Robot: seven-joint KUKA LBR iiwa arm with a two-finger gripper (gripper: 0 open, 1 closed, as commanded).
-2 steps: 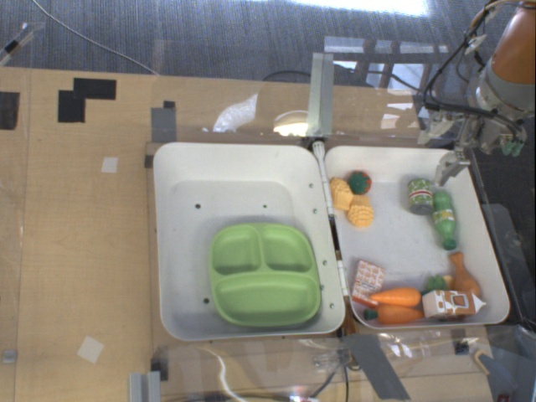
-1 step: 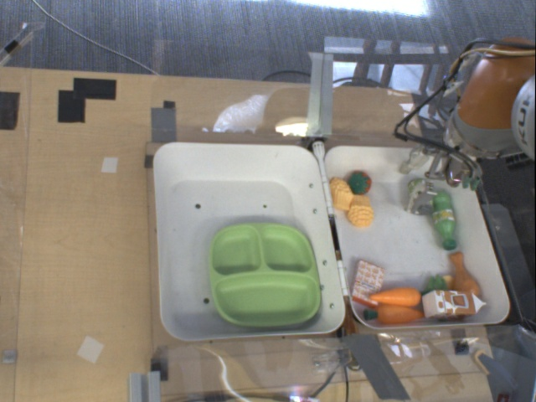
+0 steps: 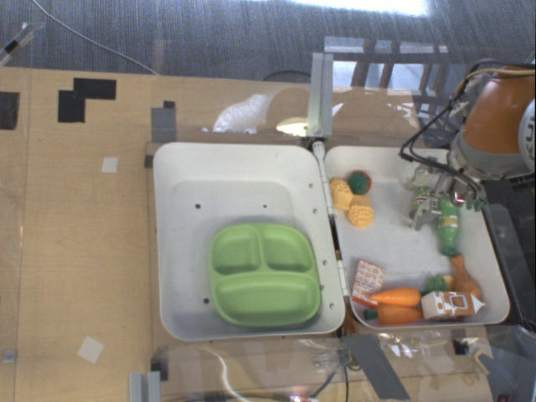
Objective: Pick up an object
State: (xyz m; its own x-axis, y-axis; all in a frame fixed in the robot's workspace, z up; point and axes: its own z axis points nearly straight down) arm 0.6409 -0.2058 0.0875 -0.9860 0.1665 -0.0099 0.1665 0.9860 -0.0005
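Looking down from beside the counter (image 3: 75, 224), I see two white bins side by side. The left bin (image 3: 180, 182) carries a green divided plate (image 3: 265, 274) toward its near side. The right bin (image 3: 394, 241) holds the small toys. The arm (image 3: 496, 124) reaches in from the right, its orange band above the bin's far right corner.

The gripper (image 3: 429, 209) hangs low over the right bin's upper right part, just beside a green bottle (image 3: 448, 229) lying along the right wall. Whether its fingers are spread or clenched I cannot tell from here, and I see nothing clearly between them, so I would not call anything held.

The bottle looks like the likely target. To take it well, I would centre the gripper across the bottle's narrow width, not along its length, and keep off the bin wall, which sits very near and could block one side.

Other candidates: two carrots (image 3: 395, 301) and a small carton (image 3: 450, 305) crowded along the near edge, touching one another, harder to isolate. Two corn pieces (image 3: 350, 204) and a small red and green ball (image 3: 359, 181) sit near the divider, better spaced.
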